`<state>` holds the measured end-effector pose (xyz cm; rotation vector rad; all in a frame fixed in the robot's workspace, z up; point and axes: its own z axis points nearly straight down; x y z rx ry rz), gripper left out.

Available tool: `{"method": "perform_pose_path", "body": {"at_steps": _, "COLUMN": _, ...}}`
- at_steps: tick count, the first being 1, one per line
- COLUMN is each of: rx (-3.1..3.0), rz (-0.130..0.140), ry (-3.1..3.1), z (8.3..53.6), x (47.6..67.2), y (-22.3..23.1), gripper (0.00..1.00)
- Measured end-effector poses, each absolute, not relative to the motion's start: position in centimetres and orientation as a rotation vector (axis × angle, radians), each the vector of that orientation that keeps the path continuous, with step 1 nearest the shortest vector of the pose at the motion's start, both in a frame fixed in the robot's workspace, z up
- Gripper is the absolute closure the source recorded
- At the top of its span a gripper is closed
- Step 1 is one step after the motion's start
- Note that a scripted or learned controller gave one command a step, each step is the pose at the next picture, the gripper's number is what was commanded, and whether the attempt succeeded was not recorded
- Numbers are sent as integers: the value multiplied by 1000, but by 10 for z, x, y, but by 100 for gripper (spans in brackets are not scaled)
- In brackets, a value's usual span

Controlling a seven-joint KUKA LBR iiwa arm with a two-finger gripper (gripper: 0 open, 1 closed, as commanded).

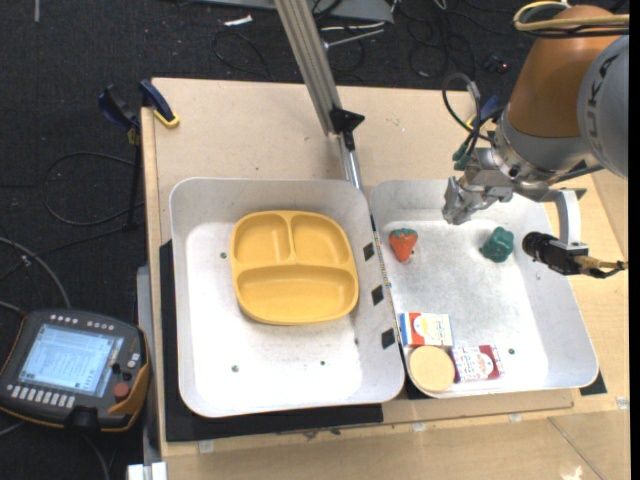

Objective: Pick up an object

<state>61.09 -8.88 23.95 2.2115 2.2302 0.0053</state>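
The gripper (pixel 458 206) hangs over the upper part of the right bin (pixel 560 348), right of frame centre, at the end of the arm (pixel 560 88) that comes in from the upper right. How the gripper is set cannot be told from this slant, and nothing shows in its hold. The likeliest targets lie just below it: a strawberry (pixel 402 244) to its lower left, near the bin's left wall, and a green block (pixel 497 243) to its lower right. They sit well apart on bare floor, which would let either be taken without knocking the other. The gripper stands roughly between them, so which one is meant cannot be judged yet. At the bin's lower left corner a small carton (pixel 425 326), a round tan lid (pixel 433 368) and a red pack (pixel 476 362) crowd together, touching or nearly so; they look harder to take cleanly. The left bin (pixel 200 368) holds a yellow tray (pixel 295 268), lying flat at its middle, too wide to be a likely pick. The pick looks not yet begun.
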Motion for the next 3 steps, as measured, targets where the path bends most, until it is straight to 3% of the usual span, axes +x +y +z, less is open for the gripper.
{"method": "perform_pose_path", "body": {"at_steps": 3, "rx": 2213, "rz": 3, "ry": 2231, "z": 226, "x": 630, "y": 76, "gripper": 100}}
